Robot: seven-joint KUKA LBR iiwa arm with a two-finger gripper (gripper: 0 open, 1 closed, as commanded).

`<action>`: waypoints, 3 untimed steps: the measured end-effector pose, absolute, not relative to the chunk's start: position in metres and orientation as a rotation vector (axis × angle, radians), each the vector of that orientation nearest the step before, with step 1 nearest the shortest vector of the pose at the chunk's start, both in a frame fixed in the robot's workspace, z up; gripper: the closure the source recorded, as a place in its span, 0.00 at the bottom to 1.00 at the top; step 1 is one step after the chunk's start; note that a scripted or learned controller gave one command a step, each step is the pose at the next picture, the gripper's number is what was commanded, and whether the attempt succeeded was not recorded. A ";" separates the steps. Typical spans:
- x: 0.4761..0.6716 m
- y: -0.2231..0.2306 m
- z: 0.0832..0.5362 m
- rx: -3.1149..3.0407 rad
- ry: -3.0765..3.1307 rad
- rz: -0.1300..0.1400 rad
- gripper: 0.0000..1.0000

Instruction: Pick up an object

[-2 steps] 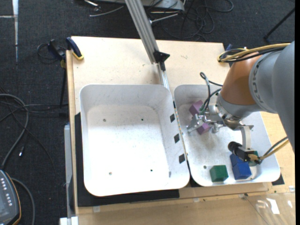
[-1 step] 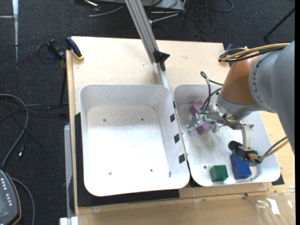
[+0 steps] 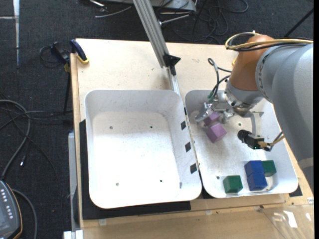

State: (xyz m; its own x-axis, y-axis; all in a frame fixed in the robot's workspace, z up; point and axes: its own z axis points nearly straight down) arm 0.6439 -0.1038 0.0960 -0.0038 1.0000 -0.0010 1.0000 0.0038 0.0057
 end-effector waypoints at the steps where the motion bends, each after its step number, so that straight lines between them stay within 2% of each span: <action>1: 0.640 -0.104 0.104 2.221 2.231 -0.009 1.00; 2: 0.642 -0.104 0.105 2.215 2.226 -0.002 0.00; 3: 0.609 -0.106 0.107 2.224 2.220 -0.003 0.00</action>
State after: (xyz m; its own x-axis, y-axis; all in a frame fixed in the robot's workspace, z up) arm 0.6093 -0.1062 0.1066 0.0015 1.0000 -0.0007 1.0000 -0.0015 -0.0021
